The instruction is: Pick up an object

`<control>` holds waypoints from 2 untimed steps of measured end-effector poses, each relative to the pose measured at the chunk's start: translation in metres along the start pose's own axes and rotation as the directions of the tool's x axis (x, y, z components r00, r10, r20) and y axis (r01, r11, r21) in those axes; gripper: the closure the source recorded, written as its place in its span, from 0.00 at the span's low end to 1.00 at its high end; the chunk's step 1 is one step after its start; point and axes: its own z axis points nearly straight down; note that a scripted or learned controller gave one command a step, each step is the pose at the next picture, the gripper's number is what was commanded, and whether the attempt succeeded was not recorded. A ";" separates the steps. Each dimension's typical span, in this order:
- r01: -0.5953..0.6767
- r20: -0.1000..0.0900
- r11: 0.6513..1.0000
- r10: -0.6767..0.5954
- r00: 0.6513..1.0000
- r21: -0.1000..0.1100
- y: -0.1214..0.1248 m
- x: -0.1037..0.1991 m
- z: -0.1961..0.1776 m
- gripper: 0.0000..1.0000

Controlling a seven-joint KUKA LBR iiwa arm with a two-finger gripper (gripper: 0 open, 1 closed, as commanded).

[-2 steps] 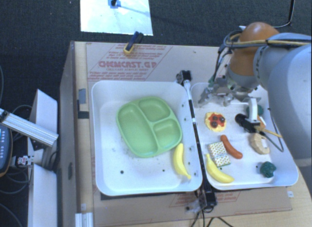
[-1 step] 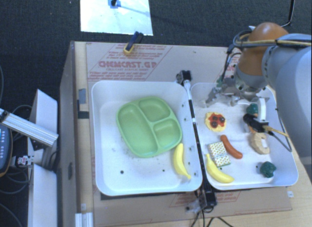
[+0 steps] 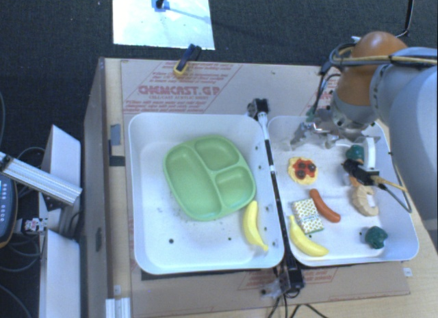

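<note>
Jaws point(image 3: 320, 132) spread open over right bin point(image 3: 404, 241), gripping nothing, toy pizza point(image 3: 302, 169) just below, sausage point(image 3: 324, 205) and banana point(image 3: 306, 239) farther below

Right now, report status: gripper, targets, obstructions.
Gripper over right bin's far edge, holding nothing visible. Nearest: pizza slice, hot dog. Nothing blocking them.
</note>
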 end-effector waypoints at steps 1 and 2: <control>0.004 -0.001 1.000 -0.004 1.000 0.001 0.000 0.036 0.001 0.00; 0.000 0.000 1.000 0.000 1.000 0.001 0.000 0.030 0.000 0.00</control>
